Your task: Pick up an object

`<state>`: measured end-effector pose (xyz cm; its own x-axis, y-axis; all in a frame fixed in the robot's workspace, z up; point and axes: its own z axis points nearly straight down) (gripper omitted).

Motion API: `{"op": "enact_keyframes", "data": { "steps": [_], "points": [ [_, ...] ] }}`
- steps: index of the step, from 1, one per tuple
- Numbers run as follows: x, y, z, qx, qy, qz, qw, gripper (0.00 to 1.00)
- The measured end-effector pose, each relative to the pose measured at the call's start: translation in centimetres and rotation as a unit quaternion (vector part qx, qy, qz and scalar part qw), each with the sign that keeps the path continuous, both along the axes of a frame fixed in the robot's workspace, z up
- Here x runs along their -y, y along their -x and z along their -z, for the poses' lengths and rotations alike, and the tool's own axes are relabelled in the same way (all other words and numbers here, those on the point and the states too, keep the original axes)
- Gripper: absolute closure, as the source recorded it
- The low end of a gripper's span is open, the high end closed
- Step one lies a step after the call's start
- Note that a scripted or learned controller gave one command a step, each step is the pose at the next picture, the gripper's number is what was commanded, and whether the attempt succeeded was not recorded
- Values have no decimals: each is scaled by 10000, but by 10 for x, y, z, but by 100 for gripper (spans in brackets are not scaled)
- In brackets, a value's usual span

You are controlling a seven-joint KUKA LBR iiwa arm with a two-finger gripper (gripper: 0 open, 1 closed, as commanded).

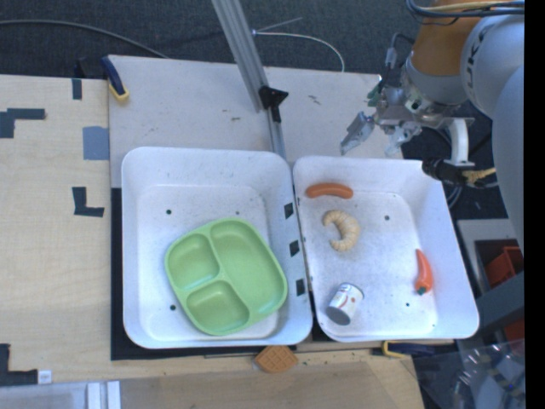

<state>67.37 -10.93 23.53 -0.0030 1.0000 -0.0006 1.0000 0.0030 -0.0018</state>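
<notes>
Fingers [356, 135] of the gripper [372, 140] are hanging spread apart, gripping nothing, above the right bin's [443, 228] far rim. Inside are lying a smooth sausage [329, 191], curled croissant [341, 229], carrot [423, 272] and small can [342, 303].

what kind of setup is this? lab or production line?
Most likely a robot-grasping lab bench, not a line. Two white bins sit side by side under an aluminium post; toy food such as a sausage, a croissant and a green divided plate serves as pick targets; tape marks the wooden bench.
</notes>
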Motion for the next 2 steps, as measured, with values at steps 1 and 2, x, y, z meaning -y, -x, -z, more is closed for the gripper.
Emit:
{"op": "enact_keyframes", "data": {
  "steps": [1, 2],
  "points": [
    [0, 0, 0, -1, 2, 1, 10000, 0],
    [-5, 4, 45, -21, 1, 5, 10000, 0]
  ]
}}
